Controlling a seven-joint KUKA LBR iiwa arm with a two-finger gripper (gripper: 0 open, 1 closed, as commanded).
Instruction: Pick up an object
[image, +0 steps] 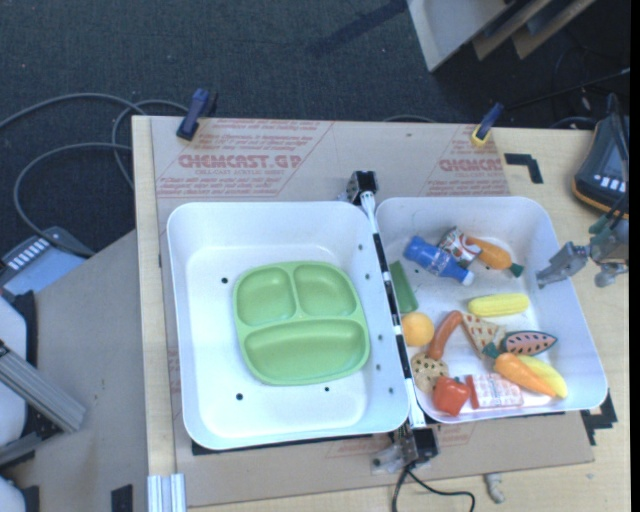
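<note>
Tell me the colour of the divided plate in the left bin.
The divided plate is light green, seen plainly in the camera view.

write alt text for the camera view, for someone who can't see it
Two shallow white bins sit side by side on a bench: the left bin holds a green divided plate, the right bin a jumble of toy food. The gripper hovers at the right bin's far right rim.

Glossy white plastic bins (200, 330); matt green plastic tray (300, 325); cardboard-brown bench (300, 160).
</note>
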